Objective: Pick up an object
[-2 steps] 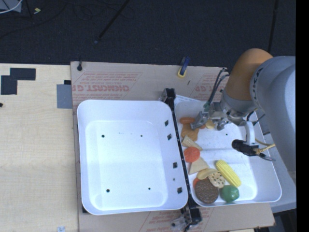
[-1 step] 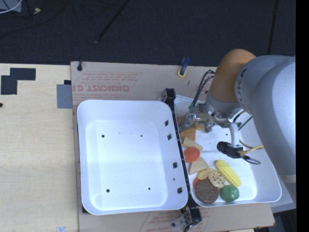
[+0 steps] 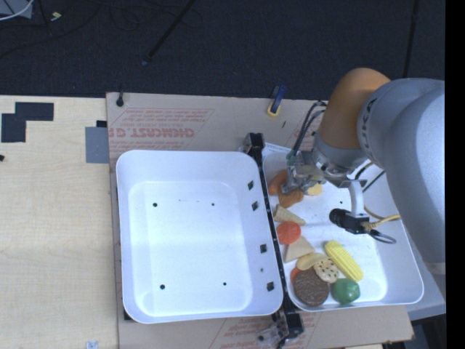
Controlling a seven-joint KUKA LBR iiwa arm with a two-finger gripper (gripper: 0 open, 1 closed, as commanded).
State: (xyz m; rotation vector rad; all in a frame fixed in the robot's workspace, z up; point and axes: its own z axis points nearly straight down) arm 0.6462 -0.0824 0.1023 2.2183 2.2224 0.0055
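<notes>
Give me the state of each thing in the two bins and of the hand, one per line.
Left bin: flat on the bench.
Right bin: holds the toy food.
Hand: low in the right bin's far end, over an orange piece.
Corn: lying flat.
Tomato: lying loose.
Brown disc: flat, near corner.
Green ball: beside the disc.

My arm is a thick, rounded grey casing, smooth and matte, with a broad orange band above the wrist. Thin black cables loop from the band down the wrist's side. My tool is a small cluster of grey and dark metal parts below it.
</notes>
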